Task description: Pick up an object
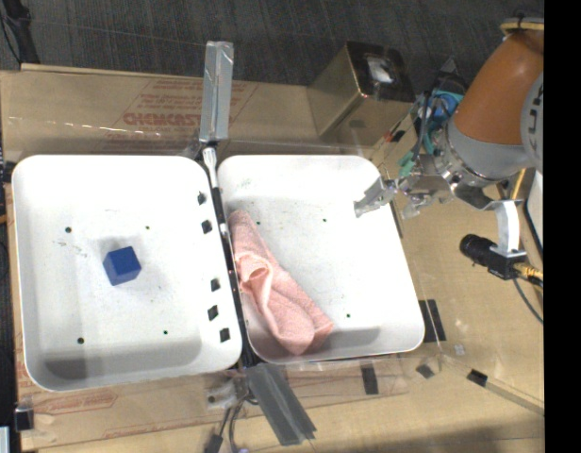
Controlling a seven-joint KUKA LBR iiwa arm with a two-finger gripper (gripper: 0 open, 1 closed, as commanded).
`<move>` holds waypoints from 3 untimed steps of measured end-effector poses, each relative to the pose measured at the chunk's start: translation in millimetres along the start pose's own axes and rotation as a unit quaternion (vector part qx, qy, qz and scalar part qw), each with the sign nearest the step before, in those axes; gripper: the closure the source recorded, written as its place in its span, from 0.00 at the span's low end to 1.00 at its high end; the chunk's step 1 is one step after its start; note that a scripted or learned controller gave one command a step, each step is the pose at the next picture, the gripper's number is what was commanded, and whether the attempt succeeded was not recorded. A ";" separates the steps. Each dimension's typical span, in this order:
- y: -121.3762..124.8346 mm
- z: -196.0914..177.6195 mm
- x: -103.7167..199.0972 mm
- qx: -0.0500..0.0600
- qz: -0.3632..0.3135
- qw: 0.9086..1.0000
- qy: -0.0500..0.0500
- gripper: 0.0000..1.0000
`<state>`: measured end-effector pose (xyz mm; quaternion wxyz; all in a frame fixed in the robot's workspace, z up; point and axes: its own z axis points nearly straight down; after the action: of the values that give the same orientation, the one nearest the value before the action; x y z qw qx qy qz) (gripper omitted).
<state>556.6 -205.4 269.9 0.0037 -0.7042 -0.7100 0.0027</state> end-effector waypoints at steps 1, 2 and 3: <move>26.9 137.3 44.4 0.001 -0.001 1.000 0.000 0.00; -24.0 168.2 113.4 0.000 -0.066 0.998 0.000 0.00; -23.4 82.1 131.8 -0.001 0.026 1.000 -0.001 0.00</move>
<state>531.3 -73.6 188.2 0.0027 -0.7224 -0.6915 0.0027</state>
